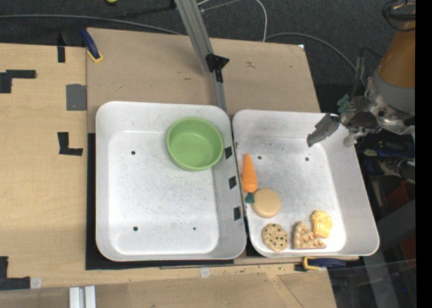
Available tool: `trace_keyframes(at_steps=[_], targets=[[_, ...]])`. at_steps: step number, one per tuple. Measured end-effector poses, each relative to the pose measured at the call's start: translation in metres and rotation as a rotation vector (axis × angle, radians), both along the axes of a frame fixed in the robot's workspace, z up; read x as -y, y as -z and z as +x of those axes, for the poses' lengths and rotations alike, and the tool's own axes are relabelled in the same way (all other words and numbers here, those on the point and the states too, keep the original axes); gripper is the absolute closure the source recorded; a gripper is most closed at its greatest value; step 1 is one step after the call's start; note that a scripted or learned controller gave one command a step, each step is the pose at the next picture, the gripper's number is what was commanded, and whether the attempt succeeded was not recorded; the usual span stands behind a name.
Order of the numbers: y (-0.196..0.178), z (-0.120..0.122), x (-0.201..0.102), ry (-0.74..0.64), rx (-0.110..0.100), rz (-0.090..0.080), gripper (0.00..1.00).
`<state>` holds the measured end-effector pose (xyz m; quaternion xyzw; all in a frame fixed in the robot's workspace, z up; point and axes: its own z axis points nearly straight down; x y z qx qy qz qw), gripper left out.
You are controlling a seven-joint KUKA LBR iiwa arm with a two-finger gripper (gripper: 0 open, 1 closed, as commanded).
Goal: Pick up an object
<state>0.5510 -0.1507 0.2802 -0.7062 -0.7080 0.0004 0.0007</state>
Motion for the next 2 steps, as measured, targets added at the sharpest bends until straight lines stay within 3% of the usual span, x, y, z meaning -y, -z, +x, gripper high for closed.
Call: trace_keyframes(at_steps=[1, 2], targets=[[0.000, 0.000, 0.000, 0.000, 0.000, 0.000, 0.00], [0.052, 0.008, 0.004, 0.001, -0.005, 0.000, 0.00]])
